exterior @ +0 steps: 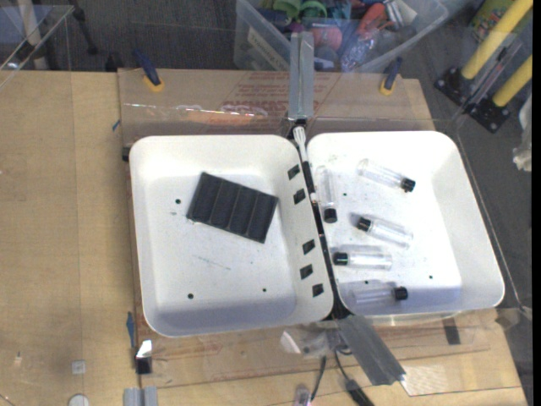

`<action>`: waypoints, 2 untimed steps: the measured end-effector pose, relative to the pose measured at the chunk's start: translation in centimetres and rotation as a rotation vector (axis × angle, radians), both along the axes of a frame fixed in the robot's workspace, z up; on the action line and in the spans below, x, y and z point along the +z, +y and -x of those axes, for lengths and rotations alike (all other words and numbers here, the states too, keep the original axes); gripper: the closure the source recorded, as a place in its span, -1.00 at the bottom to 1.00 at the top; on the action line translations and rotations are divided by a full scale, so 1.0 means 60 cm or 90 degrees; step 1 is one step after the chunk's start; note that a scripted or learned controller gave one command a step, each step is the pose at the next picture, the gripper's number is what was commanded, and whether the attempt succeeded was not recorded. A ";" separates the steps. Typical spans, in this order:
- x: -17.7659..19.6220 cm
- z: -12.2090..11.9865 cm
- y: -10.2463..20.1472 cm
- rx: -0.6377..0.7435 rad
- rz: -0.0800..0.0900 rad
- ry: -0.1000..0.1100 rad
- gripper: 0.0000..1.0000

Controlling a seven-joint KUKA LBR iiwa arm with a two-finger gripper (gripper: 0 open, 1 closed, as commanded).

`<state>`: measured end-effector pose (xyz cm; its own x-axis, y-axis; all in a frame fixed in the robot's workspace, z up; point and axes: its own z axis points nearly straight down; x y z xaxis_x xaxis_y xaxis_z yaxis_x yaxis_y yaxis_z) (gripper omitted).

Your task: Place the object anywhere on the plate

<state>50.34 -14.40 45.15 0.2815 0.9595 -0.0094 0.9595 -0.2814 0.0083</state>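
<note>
A dark grey ribbed plate [232,207] lies flat in the left bin [161,303], slightly turned, toward that bin's back middle. Several clear vials with black caps lie in the right bin [473,260]. One vial [385,176] is at the back, another [382,229] lies in the middle, and a third [363,260] is just below it. A further vial [376,294] rests by the front wall, and one [325,194] lies along the divider between the bins.
The shared bin walls [304,227] carry black markers. A clear storage box of colourful toys [338,15] stands behind the bench. Yellow tubes [507,15] lean at the back right. Blue clamps [150,79] hold the cardboard base.
</note>
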 end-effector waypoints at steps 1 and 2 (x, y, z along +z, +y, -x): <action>0.000 0.000 0.001 0.000 0.000 0.000 -1.00; 0.017 -0.002 0.001 0.002 0.001 -0.001 1.00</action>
<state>50.47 -14.31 46.17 0.2783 0.9604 -0.0112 0.9605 -0.2782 0.0102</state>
